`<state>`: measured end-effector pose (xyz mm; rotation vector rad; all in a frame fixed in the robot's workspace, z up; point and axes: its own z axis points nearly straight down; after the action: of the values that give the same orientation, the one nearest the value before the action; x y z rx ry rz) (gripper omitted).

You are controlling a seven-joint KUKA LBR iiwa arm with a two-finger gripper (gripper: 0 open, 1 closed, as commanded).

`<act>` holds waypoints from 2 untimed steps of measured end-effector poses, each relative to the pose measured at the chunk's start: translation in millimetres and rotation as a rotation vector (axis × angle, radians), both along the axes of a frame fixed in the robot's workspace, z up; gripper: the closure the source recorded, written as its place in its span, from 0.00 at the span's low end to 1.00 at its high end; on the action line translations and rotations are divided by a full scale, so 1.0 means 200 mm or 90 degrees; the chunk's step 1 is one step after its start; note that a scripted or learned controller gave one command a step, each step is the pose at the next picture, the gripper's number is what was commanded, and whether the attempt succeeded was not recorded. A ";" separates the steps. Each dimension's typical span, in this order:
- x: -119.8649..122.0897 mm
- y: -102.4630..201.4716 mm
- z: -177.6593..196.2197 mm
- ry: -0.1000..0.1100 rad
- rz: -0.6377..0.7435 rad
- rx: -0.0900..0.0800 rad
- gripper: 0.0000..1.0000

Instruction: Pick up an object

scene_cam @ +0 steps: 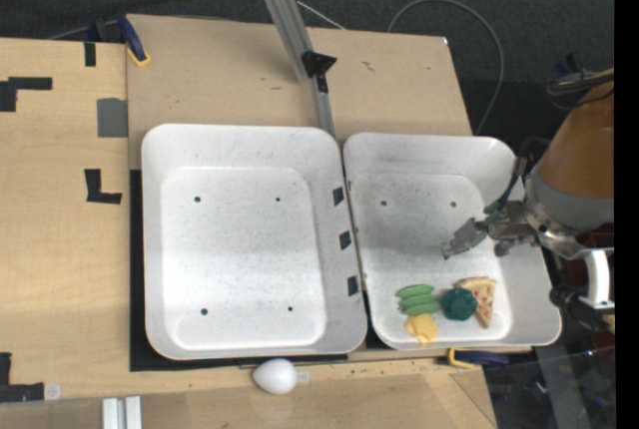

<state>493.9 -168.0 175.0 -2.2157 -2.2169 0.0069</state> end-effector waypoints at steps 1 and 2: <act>0.03 0.04 -0.27 0.000 0.001 0.000 0.00; 0.03 0.05 -0.43 -0.005 0.000 -0.002 0.00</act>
<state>499.2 -159.0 88.2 -2.2207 -2.2221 0.0025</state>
